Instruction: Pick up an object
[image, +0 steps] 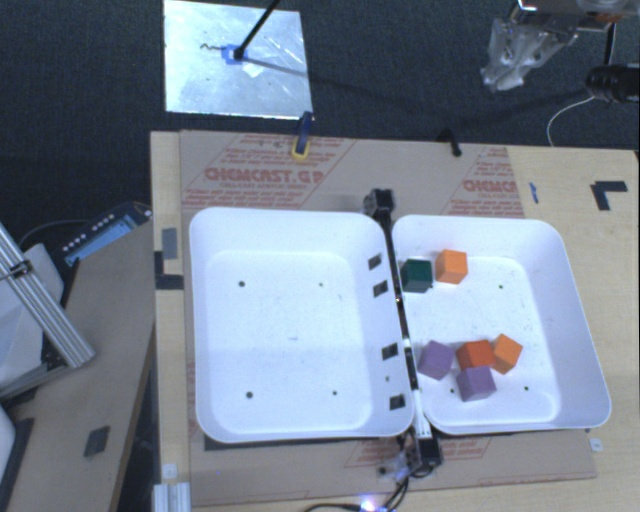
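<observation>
The right bin (560, 300) holds several small cubes. A dark green cube (416, 274) and an orange cube (451, 266) sit side by side near its far left corner. Toward the near side lies a cluster: a purple cube (436, 360), a red-orange cube (475, 354), an orange cube (507, 352) and a second purple cube (476, 383). My gripper (505, 68) hangs high at the top right, beyond the bench's far edge and well away from the cubes, with nothing seen in it.
The left bin (215, 300) lies beside the right one, with dark clips (385, 290) along their shared edge. A shiny metal sheet (237, 60) lies on the floor at the back. A cable (570, 110) runs at the top right.
</observation>
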